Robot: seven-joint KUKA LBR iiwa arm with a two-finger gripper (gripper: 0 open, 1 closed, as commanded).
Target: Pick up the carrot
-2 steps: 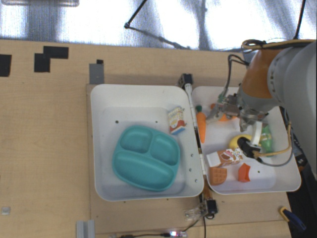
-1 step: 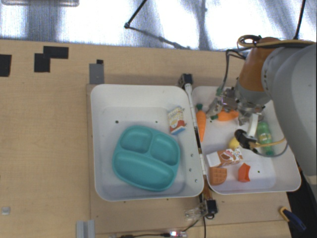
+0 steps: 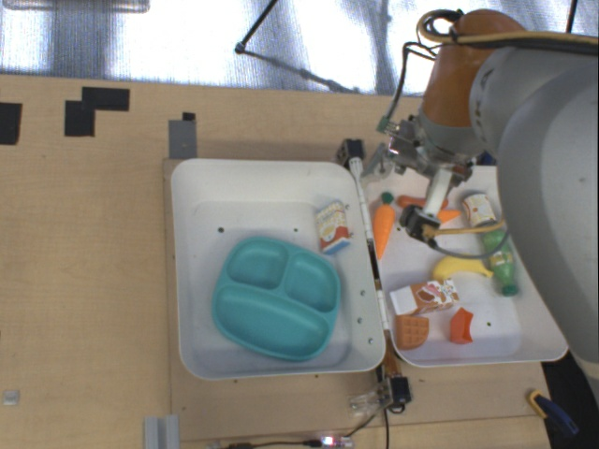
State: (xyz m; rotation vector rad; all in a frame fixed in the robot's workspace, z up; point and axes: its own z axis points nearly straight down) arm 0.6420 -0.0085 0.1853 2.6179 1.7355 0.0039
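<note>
The carrot (image 3: pixel 382 226), orange with a small green top, lies in the right bin (image 3: pixel 524 344) against its left wall, tip pointing towards the front. My gripper (image 3: pixel 401 160) hangs over the far left part of that bin, just beyond and to the right of the carrot's green end. Nothing shows between it and the carrot, and the carrot rests on the bin floor.
The right bin also holds a banana (image 3: pixel 460 268), a green bottle (image 3: pixel 504 272), a small jar (image 3: pixel 478 210), a snack packet (image 3: pixel 430 296), a waffle (image 3: pixel 411 330) and a red piece (image 3: pixel 460 326). The left bin (image 3: pixel 187 251) bears a teal divided plate (image 3: pixel 277 296) and a small carton (image 3: pixel 333 226).
</note>
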